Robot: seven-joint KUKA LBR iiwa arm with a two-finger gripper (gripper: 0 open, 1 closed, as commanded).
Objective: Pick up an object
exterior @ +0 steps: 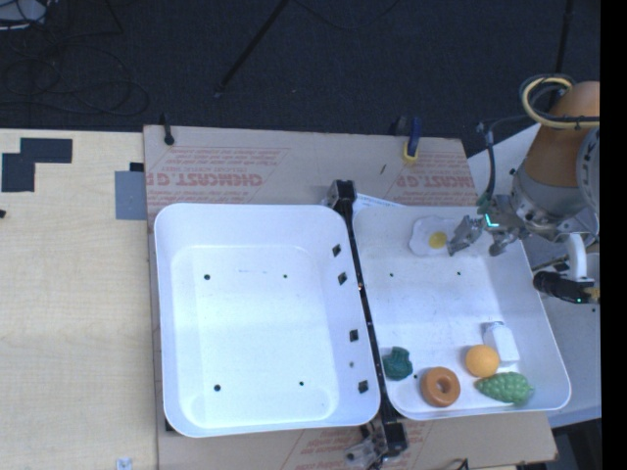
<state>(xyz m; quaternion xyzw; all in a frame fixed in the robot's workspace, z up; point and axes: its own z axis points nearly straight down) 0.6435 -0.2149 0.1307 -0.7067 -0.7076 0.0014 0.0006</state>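
Camera view: gripper (pixel 480 235) hovers spread and empty beside the fried egg (pixel 431 235)
Centre over the egg first; then descend straight.

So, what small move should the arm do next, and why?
Probably lower the end effector a little toward the flat white fried-egg toy with yellow yolk. It hangs just right of that toy, nothing shows between its fingers, and the other toys lie far down the right white bin.

two white bins (pixel 257 225), six small objects (pixel 440 387) in the right one
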